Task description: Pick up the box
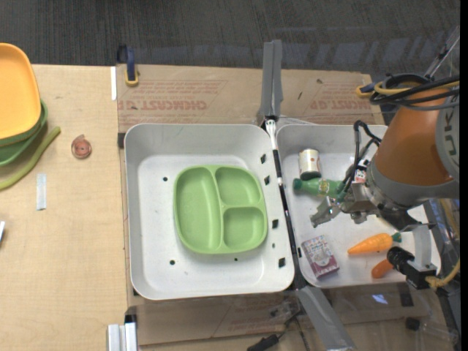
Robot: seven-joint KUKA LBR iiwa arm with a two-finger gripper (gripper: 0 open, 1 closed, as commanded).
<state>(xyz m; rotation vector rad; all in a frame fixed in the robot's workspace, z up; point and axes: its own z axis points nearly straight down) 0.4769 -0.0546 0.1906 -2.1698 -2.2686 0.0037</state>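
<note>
The box (320,257) is small, purple and white, and lies flat near the front left corner of the right bin (333,139). My gripper (324,213) hangs over the middle of that bin, a short way behind the box and apart from it. It sits just in front of a green bottle (316,186). The grey arm with its orange band (413,148) comes in from the right and hides the bin's right part.
An orange carrot (374,244) and a smaller orange piece (382,269) lie right of the box. A white can (309,162) stands behind the bottle. The left bin (146,196) holds a green divided plate (220,209). Yellow and green plates (16,108) are stacked at far left.
</note>
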